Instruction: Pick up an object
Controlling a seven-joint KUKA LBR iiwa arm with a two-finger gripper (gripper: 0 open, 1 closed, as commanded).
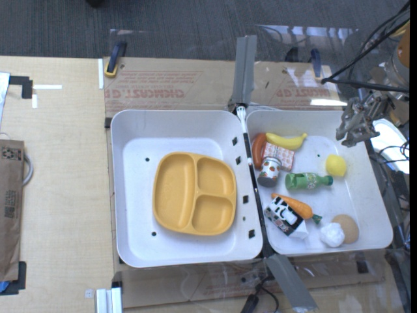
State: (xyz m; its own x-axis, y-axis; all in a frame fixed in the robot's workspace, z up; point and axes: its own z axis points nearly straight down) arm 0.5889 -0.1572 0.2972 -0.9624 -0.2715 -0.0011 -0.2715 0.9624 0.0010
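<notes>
The claw (355, 128) hung over the far right corner of the right bin (378, 194); whether it was released or clenched could not be told. Nearest it in that bin lay a lemon (336, 165), then a green bottle (307, 181) on its side, its label unreadable. Further left were a banana (285, 140), a small can (269, 171) and a carrot (294, 205) beside a black-and-white packet (282, 216), print too small to read. The left bin (130, 194) held a yellow divided tray (194, 193). Behind both bins on the worktop (58, 175), cardboard (169, 83) bore red lettering, upside down and illegible.
</notes>
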